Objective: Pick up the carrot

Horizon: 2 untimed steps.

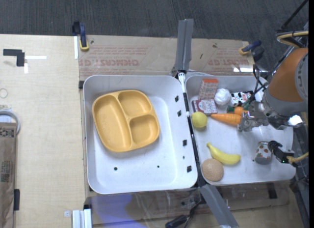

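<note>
While the carrot [226, 119] lies in the right bin [245, 173] beside the lemon [198, 119], the end effector [247, 122] sits at its three-o'clock tip, grip state untellable, so closing squarely comes next.

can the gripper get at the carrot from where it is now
Probably yes. The gripper sits right at the carrot's thick end in the right bin. The lemon touches only the tip, away from the gripper.

It was a robotics lab. A plywood bench [39, 124] bore clamped cardboard [132, 57], tape marks and two white bins [98, 173] of toy food
</note>
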Motion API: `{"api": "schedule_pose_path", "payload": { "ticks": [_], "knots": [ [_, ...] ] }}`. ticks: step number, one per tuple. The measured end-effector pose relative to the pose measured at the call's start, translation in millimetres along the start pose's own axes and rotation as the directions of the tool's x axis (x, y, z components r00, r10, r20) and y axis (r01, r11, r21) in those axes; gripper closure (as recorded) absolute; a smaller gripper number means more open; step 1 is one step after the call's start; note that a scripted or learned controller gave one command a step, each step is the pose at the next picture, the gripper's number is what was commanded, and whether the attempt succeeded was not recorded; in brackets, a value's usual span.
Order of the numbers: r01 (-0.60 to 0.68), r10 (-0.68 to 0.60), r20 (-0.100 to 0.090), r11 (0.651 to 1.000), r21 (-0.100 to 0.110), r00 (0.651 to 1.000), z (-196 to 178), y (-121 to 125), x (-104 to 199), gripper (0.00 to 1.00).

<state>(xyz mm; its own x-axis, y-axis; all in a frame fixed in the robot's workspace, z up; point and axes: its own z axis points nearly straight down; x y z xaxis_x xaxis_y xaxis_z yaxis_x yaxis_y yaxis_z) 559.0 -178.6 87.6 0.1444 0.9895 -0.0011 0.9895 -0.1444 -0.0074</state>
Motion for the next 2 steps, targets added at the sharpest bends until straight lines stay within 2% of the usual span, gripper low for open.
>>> {"api": "schedule_pose_path", "payload": {
  "ticks": [1, 2],
  "knots": [
    [-0.262, 0.262, 0.007, 0.965, 0.023, 0.965, -10.2, 60.4, 10.9, 1.0],
    [-0.255, 0.255, 0.002, 0.967, -0.001, 0.967, -132.1, 84.8, 54.4, 1.0]
  ]
}}
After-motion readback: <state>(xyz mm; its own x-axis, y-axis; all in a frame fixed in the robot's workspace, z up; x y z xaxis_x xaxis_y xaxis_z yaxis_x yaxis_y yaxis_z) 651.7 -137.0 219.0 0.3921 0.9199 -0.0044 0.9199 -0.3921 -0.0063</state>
